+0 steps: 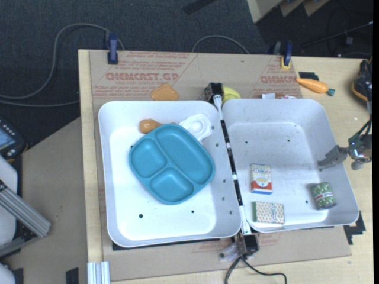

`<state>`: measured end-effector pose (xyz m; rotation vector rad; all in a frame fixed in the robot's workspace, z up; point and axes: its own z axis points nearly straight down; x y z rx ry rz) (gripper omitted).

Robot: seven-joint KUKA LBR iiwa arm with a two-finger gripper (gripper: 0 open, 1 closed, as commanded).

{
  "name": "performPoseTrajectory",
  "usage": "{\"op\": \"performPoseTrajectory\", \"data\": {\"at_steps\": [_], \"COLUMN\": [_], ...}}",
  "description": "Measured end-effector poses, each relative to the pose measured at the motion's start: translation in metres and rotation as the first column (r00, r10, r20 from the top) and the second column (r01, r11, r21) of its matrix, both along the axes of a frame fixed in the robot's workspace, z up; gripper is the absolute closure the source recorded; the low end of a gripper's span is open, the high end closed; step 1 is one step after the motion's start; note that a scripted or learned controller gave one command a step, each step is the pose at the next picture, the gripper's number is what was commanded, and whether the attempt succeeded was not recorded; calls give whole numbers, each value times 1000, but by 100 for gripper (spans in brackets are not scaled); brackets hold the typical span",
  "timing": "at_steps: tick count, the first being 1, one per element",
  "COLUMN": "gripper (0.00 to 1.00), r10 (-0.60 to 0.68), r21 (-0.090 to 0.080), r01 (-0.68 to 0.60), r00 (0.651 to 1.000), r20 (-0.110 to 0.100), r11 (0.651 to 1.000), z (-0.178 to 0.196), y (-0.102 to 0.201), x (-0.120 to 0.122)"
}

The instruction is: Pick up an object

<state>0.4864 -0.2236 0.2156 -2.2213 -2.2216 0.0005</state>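
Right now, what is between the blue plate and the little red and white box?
In the camera view, the bins' white rims lie between the blue plate and the red and white box.

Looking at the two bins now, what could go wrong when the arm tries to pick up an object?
1. The green can lies close to the right bin's outer wall, so the claw may hit the rim.
2. The small carton and the flat packet lie near each other; reaching for one could push the other.
3. The blue divided plate is wide and low, probably hard to grip.
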Motion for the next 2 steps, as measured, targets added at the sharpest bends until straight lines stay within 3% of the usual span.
{"op": "performPoseTrajectory", "data": {"at_steps": [1,2], "gripper": [0,0], "r10": [8,8], "r21": [5,3], "r01": [-8,-8], "r00": [1000,1000], "r20": [-4,2], "r11": [1000,1000], "z": [-71,-77], "y": [59,129], "x": [54,86]}}
